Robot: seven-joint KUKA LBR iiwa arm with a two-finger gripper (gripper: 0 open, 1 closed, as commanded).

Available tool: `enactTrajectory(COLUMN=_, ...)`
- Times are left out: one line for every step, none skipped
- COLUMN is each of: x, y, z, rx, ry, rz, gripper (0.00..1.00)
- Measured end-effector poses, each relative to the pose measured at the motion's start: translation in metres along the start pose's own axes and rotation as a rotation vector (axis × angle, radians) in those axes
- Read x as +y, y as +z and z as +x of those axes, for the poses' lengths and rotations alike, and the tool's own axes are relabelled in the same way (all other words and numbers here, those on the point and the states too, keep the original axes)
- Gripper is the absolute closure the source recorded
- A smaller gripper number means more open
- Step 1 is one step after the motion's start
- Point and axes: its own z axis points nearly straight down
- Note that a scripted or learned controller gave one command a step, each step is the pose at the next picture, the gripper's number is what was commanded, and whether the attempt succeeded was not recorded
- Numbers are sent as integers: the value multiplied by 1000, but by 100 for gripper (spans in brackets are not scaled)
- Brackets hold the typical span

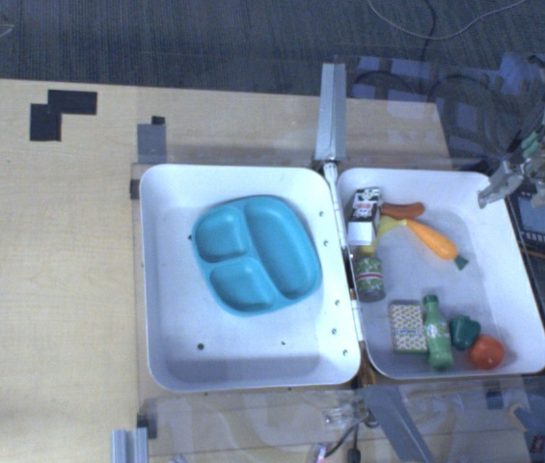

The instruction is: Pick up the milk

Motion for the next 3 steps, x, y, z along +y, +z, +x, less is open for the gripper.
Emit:
enactTrajectory(x=-13, y=-49, z=2, rx=-1, ry=224, rz=-3, gripper=0)
enactTrajectory(x=-14, y=83, z=90, rx=1, ry=140, rz=2, gripper=0)
enactTrajectory(x=53, y=90, z=177, rx=2, ry=296, rz=1, gripper=0)
